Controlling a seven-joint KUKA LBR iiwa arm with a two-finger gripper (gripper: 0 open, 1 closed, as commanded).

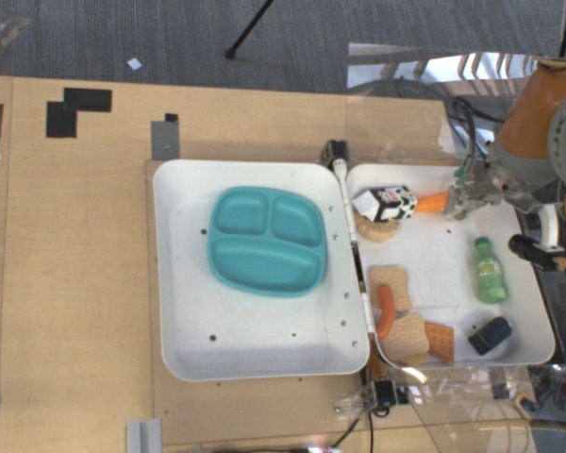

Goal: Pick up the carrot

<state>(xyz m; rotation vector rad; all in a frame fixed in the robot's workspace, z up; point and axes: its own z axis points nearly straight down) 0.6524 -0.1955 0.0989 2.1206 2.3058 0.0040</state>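
In the right white bin (524, 352), nearest the camera, lie a black block (491, 335), toast-like slices (407, 336) and a red sausage (385, 310); farther back stands a green plastic bottle (489, 270). At the far end, the small orange carrot (431, 203) lies beside a black-and-white carton (385, 203), touching the tool (459, 202), whose state cannot be told.

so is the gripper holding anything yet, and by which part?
Cannot be told. The gripper sits at the right-hand end of the carrot in the right bin, but nothing visibly lies between its jaws.
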